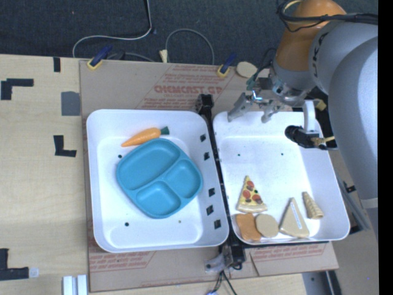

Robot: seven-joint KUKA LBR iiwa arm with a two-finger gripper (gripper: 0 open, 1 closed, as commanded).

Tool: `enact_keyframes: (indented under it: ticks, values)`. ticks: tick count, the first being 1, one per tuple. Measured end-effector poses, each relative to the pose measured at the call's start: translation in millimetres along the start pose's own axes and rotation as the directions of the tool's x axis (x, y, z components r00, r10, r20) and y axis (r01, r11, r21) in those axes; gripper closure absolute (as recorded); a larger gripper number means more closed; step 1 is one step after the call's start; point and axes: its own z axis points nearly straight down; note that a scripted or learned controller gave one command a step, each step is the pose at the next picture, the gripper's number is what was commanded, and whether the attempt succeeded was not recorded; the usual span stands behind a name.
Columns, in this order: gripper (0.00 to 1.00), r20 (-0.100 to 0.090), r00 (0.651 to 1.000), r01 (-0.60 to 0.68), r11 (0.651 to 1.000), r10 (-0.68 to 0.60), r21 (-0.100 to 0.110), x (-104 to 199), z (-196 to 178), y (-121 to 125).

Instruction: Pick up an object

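My gripper (252, 114) hangs over the far edge of the right bin (276, 149), its two fingers spread apart with nothing between them. Well below it, near the bin's front, lie a pizza slice (250, 195), a brown cookie (248, 227), a tan round biscuit (268, 225), a pale wedge (294, 220) and a small cone (312, 206). In the left bin (98, 165) an orange carrot (143, 136) rests beside a blue divided plate (159, 178).
The grey arm with its orange band (307, 23) fills the upper right. Black clips (204, 105) sit on the divider between the bins. Cables run along the cardboard behind the bins.
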Motion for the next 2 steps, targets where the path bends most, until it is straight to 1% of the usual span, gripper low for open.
enact_keyframes:
  ticks: [1,2]
  values:
    - [0.0,0.002,1.0,-0.004,1.0,0.004,0.009,-11,109,-72]
    - [0.0,0.002,1.0,-0.004,1.0,0.004,0.0,-11,102,-138]
